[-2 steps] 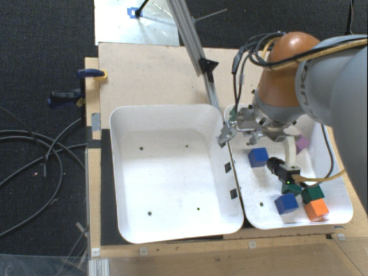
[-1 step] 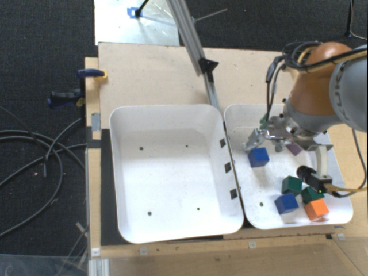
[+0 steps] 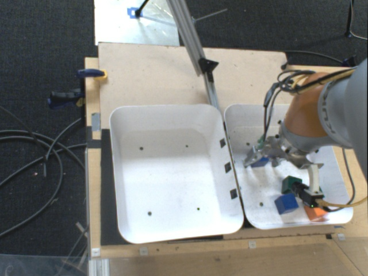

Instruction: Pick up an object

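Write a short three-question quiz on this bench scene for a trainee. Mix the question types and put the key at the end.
1. True or false: the gripper is over the right bin.
2. Which of these lies in the right bin near its front edge? A) a yellow ball B) a blue block C) a red cup
3. Fill in: the object at the right bin's front right corner, beside the blue block, is coloured ____.

Key
1. True. The arm comes in from the right and its gripper is low over the right bin, at a small blue object.
2. B.
3. Orange: the orange object.
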`<move>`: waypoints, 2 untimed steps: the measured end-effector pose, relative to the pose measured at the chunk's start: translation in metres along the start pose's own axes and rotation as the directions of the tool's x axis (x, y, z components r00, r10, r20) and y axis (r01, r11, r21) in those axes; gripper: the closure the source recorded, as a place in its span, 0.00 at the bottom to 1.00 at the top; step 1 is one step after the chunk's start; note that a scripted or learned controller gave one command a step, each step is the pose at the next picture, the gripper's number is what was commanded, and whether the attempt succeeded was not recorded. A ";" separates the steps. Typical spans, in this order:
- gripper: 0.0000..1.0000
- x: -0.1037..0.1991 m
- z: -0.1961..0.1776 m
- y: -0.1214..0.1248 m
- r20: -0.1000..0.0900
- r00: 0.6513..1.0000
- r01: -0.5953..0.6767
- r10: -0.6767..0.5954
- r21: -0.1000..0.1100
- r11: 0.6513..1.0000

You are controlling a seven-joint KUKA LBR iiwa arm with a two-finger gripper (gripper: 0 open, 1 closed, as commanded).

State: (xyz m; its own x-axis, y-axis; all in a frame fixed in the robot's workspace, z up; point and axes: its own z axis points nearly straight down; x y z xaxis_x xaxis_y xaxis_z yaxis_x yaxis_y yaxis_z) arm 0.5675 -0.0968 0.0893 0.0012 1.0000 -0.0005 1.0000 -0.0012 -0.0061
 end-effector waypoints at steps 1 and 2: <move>1.00 0.002 -0.015 0.003 -0.001 1.000 0.004 -0.004 -0.008 1.000; 1.00 0.108 -0.104 0.041 0.018 1.000 0.000 0.000 -0.011 1.000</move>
State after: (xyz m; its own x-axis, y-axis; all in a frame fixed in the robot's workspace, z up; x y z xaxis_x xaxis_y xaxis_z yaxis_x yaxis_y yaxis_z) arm 0.6093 0.0110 0.1931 0.0012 0.9998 -0.0185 1.0000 -0.0011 0.0046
